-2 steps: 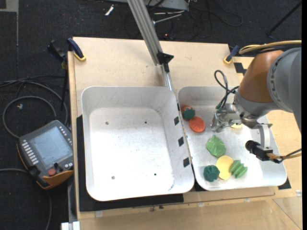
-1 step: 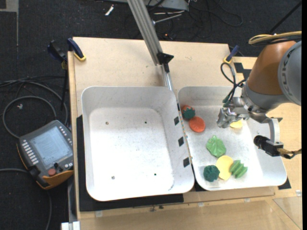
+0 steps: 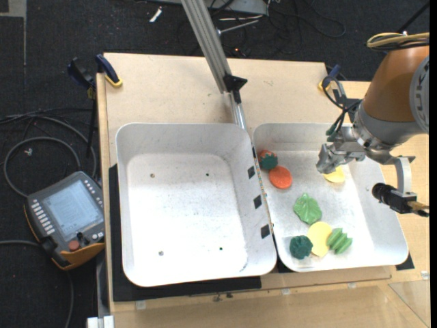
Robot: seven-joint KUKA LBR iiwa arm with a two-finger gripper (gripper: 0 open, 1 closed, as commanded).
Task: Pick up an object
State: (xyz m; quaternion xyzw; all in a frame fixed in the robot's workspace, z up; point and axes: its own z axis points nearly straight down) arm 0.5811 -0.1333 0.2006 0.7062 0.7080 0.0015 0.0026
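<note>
The right bin (image 3: 382, 251) holds several small objects. An orange round piece (image 3: 280, 178) lies beside a dark green piece (image 3: 268, 160) near the bin's left wall. Toward the middle rests a light green leaf shape (image 3: 308, 208). A dark green lump (image 3: 300, 246), a pale yellow disc (image 3: 319, 236) and a green ridged piece (image 3: 339, 241) cluster at the front. My gripper (image 3: 330, 164) hangs low over a yellow piece (image 3: 336, 177) in the bin's back half, covering most of it.
The left bin (image 3: 136, 149) stands beside the right one, sharing a raised middle wall. A slanted metal pole (image 3: 208, 36) crosses the back of the bench. Clamps sit at the bench's back corners. A teach pendant (image 3: 66, 217) lies off the bench at left.
</note>
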